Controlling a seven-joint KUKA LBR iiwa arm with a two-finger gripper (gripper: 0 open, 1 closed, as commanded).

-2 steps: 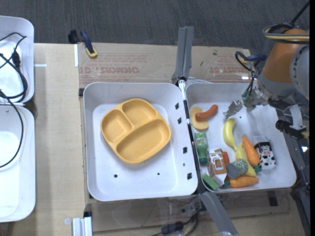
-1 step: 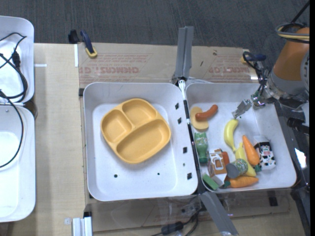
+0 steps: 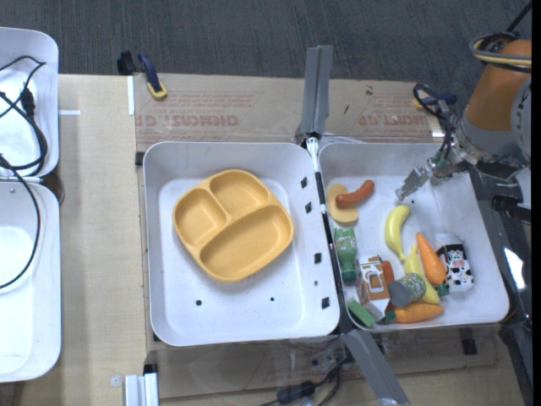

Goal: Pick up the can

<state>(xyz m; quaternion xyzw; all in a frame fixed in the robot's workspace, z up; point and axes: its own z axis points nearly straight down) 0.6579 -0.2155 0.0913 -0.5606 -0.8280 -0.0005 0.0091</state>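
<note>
A grey robot arm with an orange band (image 3: 499,91) reaches in over the right edge of the counter (image 3: 93,227), its claw (image 3: 412,184) hanging above the back part of the right shallow white plastic bin (image 3: 482,227). Nothing sits between the claw's fingers; whether they are spread or closed cannot be told from this slant.

The task's can, a small grey round-ended tin (image 3: 407,290), lies tipped among the clutter near the front edge of the right bin, touching an orange plastic carrot (image 3: 412,313) in front of it and a small orange-and-white carton (image 3: 373,278) to its left. It is well apart from the claw. A yellow toy banana (image 3: 395,229) lies between the claw and the can, with a second orange carrot (image 3: 430,260) and a black-and-white cow-print carton (image 3: 456,266) beside it toward the bin's right wall. Along the bin's left wall are a red-brown toy sausage (image 3: 355,194), a pale round slice (image 3: 342,213) just beside it, a green bottle-shaped item (image 3: 345,250) and a dark green block (image 3: 363,314) at the front corner.

The left white bin (image 3: 161,252) carries a yellow three-compartment plastic tray (image 3: 234,223), set at an angle near its middle.
</note>
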